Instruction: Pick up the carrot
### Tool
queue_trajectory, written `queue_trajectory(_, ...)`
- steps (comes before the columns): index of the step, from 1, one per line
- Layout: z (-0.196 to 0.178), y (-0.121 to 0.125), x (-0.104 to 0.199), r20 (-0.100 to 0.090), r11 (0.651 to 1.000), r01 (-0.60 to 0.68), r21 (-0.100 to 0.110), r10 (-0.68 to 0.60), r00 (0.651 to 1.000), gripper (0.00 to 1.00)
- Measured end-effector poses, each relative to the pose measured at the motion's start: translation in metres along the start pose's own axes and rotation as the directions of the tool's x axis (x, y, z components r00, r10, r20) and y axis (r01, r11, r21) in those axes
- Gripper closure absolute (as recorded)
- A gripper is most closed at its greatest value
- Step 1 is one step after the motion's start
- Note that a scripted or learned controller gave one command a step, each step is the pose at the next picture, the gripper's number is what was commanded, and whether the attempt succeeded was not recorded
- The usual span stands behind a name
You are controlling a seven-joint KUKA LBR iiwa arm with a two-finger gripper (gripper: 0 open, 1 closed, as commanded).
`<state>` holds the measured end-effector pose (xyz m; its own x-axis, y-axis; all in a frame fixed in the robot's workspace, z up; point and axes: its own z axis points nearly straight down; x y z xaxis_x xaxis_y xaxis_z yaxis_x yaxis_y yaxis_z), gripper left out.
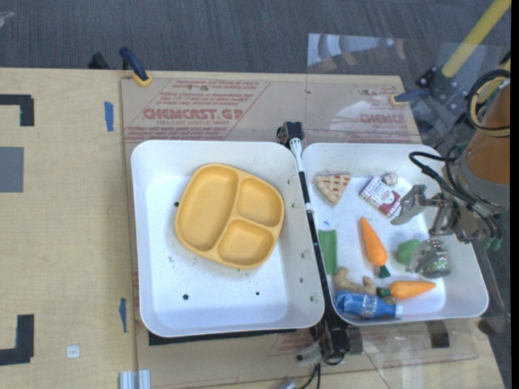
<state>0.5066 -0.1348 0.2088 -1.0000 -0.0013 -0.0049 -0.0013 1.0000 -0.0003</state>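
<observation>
Orange carrot [374, 242] lies free in right bin [466, 298]; gripper [428, 232] hovers just beside it, jaws spread, empty, apparently lining up grasp.

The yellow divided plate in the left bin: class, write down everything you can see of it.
The yellow divided plate looks like smooth moulded plastic with rounded corners. Raised ridges split it into three compartments: one large on the camera view's left, two smaller on the right. It lies flat, right way up, turned at a slight angle, a little above the middle of the left bin. It holds no items. It touches only the bin's floor, where a few dark specks lie around it.
</observation>
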Motion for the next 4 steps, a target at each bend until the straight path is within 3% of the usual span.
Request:
queue_trajectory(1, 0.104, 0.026, -0.007, 0.027, 0.999, 0.053, 0.007, -0.053, 0.998, 0.0)
queue_trajectory(2, 0.118, 0.028, -0.022, 0.013, 0.999, -0.049, 0.002, 0.049, 0.999, 0.0)
queue_trajectory(3, 0.105, 0.029, -0.026, 0.026, 0.999, -0.047, 0.003, 0.047, 0.999, 1.0)
queue_trajectory(4, 0.056, 0.009, -0.01, 0.004, 0.964, -0.266, 0.0, 0.266, 0.964, 1.0)
